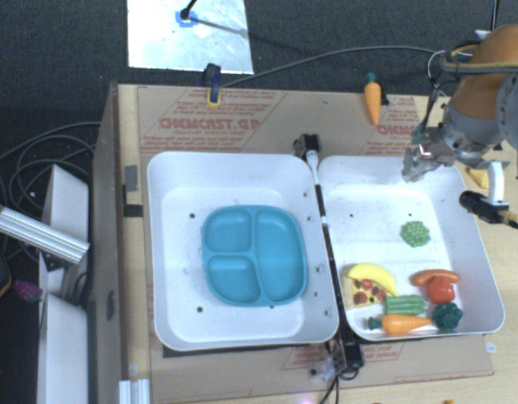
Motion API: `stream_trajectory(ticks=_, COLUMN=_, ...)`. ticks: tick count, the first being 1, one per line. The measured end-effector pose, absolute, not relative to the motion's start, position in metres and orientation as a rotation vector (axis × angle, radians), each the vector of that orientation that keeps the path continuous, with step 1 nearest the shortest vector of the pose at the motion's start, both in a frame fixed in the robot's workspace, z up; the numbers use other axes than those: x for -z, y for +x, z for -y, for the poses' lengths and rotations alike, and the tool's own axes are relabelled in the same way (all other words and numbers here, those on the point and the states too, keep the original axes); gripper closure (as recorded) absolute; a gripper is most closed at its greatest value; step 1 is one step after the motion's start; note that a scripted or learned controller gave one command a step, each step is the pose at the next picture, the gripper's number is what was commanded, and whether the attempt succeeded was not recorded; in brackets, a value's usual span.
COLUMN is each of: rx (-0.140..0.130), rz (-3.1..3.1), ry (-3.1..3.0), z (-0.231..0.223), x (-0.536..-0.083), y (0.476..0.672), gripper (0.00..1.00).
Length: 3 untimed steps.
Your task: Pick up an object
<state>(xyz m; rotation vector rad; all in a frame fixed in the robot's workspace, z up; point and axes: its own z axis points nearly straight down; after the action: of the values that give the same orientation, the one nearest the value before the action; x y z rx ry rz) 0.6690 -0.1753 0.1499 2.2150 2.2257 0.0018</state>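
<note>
Brown cardboard printed with red lettering (pixel 210 124) is spread over the bench, and two shallow white bins are set on it side by side. Small toy foods are gathered in the near part of the right bin (pixel 473 242): a bumpy green ball (pixel 416 233) lies alone toward the middle, and nearer are found a curved yellow banana (pixel 370 273), a pizza slice (pixel 365 293), a red tomato (pixel 441 289), a red sausage (pixel 434 276), green beans (pixel 403 305), an orange carrot (pixel 405 324) and a dark green broccoli (pixel 448 316). None of them is touched by the gripper (pixel 414 164), which is held over the bin's far right corner; whether it is apart or together cannot be told. A smooth blue divided plate (pixel 253 255) is seen in the left bin (pixel 170 225). A second carrot (pixel 373 99) lies on the cardboard beyond the bins.
</note>
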Motion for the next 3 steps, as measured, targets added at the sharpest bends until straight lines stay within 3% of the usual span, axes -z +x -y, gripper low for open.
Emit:
stream_trajectory(ticks=1, rx=-0.004, rz=-2.225, ry=2.208, z=0.176, x=-0.162, y=0.670, gripper=1.00)
stream_trajectory(ticks=3, rx=-0.004, rz=-2.226, ry=2.215, z=0.067, x=-0.195, y=0.654, gripper=1.00)
